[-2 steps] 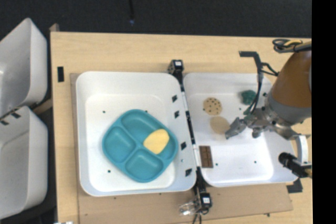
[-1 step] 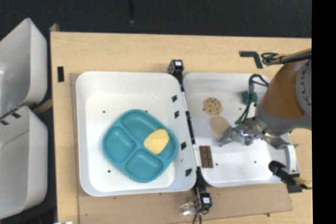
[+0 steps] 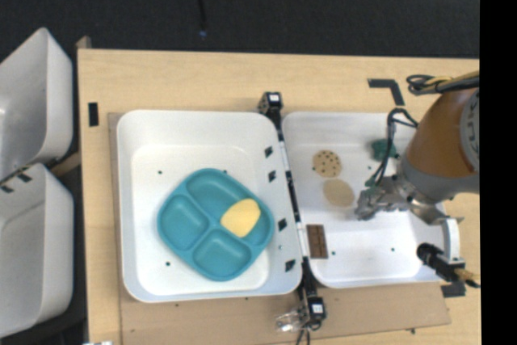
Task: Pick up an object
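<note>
A wooden bench (image 3: 202, 81) seen from above holds two shallow white plastic bins side by side.

The left bin (image 3: 137, 174) fills the middle of the frame. A teal plastic plate with three compartments (image 3: 194, 234) lies in it, slightly below its centre. A pale yellow rounded object (image 3: 241, 216) rests on the plate, on its right side, where the compartments meet.

The right bin (image 3: 355, 258) sits in the right half of the frame. In its upper left part lies a round tan cookie with dark specks (image 3: 326, 163). Just below it lies a plain beige oval piece (image 3: 339, 192). A small brown rectangular block (image 3: 316, 241) lies near the bin's lower left edge, close to the divide between the bins. A small green item (image 3: 380, 147) is partly visible near the arm, in the bin's upper right.

The grey arm with its orange band (image 3: 440, 145) enters from the right edge. Its gripper (image 3: 367, 204) is low in the right bin, just right of the beige piece. Whether its jaws are apart or closed, I cannot tell.
</note>
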Robot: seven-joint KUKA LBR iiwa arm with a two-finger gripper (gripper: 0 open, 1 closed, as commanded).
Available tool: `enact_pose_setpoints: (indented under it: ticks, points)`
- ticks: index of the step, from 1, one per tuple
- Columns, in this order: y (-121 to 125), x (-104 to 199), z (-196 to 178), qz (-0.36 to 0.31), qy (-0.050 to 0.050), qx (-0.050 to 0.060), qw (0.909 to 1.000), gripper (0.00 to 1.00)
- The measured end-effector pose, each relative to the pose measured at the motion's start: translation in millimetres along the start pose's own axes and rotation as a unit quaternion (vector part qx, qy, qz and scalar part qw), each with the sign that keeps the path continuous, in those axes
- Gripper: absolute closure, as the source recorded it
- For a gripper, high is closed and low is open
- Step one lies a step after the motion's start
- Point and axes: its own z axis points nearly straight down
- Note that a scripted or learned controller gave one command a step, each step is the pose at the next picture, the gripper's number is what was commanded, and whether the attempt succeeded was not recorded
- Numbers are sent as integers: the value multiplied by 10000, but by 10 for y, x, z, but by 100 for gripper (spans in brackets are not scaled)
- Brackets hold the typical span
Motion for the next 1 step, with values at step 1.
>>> enact_pose_setpoints:
  ticks: [1]
  points:
    - [25, 7, -434, -53, -3, -8, 10000, 100]
